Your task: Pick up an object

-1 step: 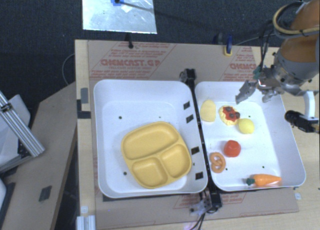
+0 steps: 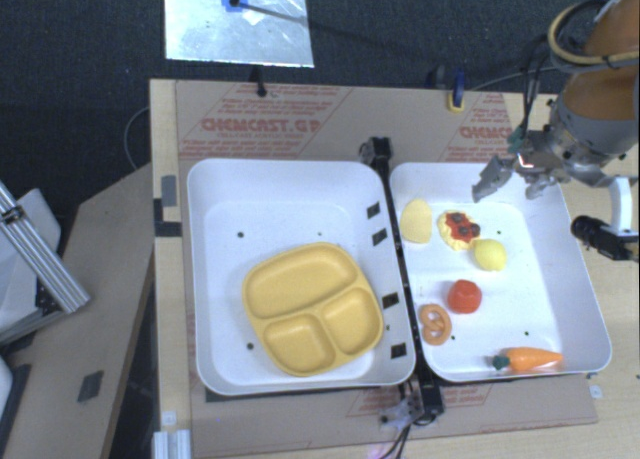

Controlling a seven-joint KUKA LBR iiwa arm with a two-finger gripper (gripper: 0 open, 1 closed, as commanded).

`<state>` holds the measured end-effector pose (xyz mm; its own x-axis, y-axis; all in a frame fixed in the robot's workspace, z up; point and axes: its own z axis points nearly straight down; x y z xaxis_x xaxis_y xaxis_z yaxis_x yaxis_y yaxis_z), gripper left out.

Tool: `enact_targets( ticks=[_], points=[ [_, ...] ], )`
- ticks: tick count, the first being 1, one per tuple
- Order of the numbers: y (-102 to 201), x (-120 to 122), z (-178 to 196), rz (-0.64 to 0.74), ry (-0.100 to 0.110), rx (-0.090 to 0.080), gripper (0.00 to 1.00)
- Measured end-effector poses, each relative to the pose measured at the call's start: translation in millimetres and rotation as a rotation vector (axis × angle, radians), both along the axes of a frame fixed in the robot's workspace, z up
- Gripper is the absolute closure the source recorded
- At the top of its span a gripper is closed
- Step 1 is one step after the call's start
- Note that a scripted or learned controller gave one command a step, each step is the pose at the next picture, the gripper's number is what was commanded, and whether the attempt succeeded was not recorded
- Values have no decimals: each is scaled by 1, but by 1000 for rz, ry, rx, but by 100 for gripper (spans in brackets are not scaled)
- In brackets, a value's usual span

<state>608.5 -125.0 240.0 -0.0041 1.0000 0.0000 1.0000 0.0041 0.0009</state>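
Note:
Several toy foods lie in the right bin. A pale yellow lump lies next to a small pizza piece and a yellow ball. Nearer the front are a red tomato, a pretzel and an orange carrot. My gripper hovers over the bin's far edge, up and to the right of the pizza piece. It is open, its two grey fingers spread apart with nothing between them.
The left bin holds a yellow divided plate. A black hinge strip runs between the bins. A reflective sheet lies beyond the bench. The arm's orange and grey body fills the upper right.

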Motion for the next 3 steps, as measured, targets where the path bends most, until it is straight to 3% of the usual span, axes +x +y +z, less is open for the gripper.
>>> enact_targets(
  ticks=[3],
  points=[
    [1,-13,-150,-3,3,0,0]
  ],
)
